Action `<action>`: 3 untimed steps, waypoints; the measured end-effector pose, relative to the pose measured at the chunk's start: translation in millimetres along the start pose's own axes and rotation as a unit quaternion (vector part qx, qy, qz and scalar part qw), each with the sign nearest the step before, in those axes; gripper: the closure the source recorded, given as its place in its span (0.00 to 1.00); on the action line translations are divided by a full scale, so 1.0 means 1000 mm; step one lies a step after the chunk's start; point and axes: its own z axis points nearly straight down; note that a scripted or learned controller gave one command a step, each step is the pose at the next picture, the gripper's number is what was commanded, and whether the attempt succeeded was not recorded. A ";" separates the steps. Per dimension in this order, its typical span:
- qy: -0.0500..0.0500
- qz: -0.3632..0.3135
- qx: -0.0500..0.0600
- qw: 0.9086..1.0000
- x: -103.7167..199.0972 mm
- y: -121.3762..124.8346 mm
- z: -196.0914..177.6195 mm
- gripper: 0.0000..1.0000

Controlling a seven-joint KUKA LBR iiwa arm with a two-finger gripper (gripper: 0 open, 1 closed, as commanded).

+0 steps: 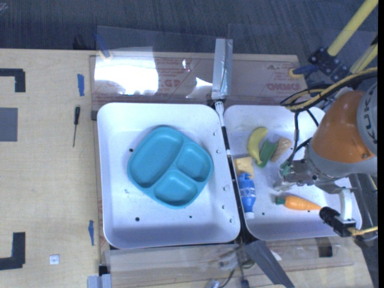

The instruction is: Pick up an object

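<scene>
Camera view: gripper [288, 176] hovers in the right bin [336, 230], just above the toy carrot [298, 204]; finger state cannot be told. Approach step, seemingly. Next, it should descend onto the carrot and grasp.

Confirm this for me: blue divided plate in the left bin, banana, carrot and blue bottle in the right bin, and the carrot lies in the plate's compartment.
Wrong on the carrot. The camera view shows the carrot on the floor of the right bin, near the gripper. The blue divided plate sits in the left bin; the banana and blue bottle are as stated.
</scene>
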 end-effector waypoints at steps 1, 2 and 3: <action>0.000 0.000 0.001 1.000 0.000 -0.001 0.001 0.00; 0.001 -0.026 0.003 1.000 0.021 0.054 0.012 0.00; 0.000 0.099 0.005 0.995 0.015 0.130 0.015 0.00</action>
